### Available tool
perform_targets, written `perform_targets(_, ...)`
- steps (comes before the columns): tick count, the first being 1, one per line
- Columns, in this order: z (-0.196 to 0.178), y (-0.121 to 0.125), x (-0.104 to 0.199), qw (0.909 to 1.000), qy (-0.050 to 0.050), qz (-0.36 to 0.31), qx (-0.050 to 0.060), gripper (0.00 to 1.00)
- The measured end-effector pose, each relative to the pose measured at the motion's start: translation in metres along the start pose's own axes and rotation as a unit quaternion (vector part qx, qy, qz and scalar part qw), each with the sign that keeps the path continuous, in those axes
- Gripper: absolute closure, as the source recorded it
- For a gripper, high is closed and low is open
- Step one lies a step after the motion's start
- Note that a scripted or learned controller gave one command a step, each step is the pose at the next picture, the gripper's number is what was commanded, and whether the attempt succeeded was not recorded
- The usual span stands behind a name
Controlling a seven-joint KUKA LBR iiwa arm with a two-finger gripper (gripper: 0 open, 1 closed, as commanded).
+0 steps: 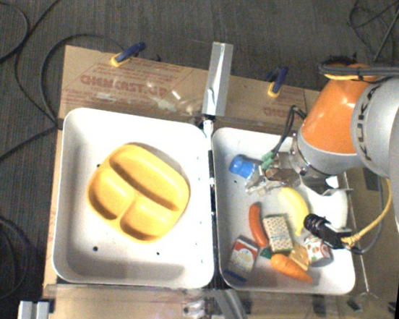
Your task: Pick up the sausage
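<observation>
One sausage (255, 224) is lying with its long axis running twelve-to-six, sitting at seven o'clock from the gripper (274, 174), whose state I cannot tell.

Arm (379, 120) cut off by the right edge, its bulk hid the right bin's (217, 194) far corner, gripper (274, 174) fingers too small to tell, banana (294, 202) partly covered.

Red-orange sausage (256, 227), lengthwise in the right bin (beside a patterned packet).
</observation>
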State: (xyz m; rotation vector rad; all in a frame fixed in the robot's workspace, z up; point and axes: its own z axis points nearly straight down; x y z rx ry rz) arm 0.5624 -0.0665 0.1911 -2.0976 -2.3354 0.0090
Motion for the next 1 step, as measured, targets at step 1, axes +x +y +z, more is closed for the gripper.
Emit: perform_targets(1,0.0000,0.0000,-0.0001,1.0000,0.000,0.000,0.000,0.00)
